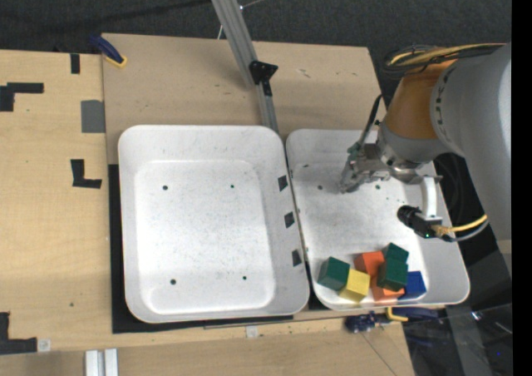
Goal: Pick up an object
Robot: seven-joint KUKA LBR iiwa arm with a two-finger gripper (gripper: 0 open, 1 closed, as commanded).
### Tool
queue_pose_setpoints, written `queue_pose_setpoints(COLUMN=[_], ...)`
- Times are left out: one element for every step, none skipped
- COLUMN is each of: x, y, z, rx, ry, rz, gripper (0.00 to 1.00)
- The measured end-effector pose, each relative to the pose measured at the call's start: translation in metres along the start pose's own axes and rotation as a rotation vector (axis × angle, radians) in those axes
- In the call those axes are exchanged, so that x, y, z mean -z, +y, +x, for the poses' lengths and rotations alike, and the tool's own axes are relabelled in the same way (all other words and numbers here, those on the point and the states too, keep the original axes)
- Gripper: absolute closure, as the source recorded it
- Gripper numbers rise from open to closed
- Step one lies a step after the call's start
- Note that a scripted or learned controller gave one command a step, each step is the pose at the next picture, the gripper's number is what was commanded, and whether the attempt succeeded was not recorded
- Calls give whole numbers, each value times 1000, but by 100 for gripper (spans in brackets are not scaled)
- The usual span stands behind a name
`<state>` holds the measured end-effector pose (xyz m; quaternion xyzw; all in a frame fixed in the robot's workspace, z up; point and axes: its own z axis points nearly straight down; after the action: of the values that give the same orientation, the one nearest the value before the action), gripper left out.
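While the grey arm with its orange band reaches over the right-hand shallow white plastic bin, its claw hangs low over the bin's upper middle floor, and nothing shows between its tips; whether it is parted or closed cannot be told from this slant. The pickable things sit well apart from the claw, toward the near edge of the same bin: a huddle of small blocks, with a dark green cube nearest the claw's side, a yellow cube just beside it, orange and blue pieces, and a second green block. The coming move likely calls for travel straight down-frame.
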<state>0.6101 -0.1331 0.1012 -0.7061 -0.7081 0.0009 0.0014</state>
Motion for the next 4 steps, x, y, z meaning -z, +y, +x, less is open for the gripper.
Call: queue_pose_setpoints(x=[62,122,168,151], y=[2,-5,-4,-16], z=[-5,-2,-2,47], rx=[-2,-1,-1,2], ry=[-2,-2,-2,0], rz=[-8,-8,-7,0], gripper=[100,100,100,100])
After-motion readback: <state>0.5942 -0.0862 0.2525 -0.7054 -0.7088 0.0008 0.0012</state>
